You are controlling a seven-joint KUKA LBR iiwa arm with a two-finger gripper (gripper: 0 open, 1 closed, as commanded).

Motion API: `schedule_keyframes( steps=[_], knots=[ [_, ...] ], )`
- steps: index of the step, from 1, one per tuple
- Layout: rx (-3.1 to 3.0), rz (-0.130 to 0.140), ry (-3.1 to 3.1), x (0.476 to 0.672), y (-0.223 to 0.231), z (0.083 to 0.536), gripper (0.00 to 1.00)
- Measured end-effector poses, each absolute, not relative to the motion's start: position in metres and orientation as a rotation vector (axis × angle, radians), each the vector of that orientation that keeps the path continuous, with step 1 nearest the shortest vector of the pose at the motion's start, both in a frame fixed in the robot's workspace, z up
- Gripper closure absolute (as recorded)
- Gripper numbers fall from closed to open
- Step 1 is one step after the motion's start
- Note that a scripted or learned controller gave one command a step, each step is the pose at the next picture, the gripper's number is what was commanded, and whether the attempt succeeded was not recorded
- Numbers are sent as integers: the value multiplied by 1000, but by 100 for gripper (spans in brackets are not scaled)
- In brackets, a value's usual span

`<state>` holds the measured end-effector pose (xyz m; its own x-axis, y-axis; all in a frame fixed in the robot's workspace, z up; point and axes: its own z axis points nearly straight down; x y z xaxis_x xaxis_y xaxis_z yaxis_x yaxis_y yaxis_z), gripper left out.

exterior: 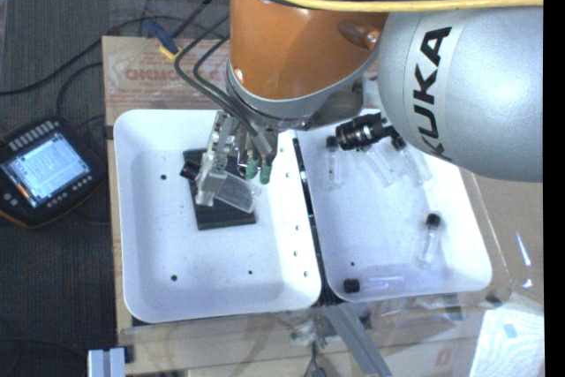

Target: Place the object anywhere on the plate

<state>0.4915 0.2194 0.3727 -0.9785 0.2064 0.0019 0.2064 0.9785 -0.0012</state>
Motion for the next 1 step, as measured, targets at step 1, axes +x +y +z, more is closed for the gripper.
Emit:
schedule_keyframes(
  steps=[1],
  knots=[
    [153, 1, -3136, 486, 206, 339, 100]
  ],
)
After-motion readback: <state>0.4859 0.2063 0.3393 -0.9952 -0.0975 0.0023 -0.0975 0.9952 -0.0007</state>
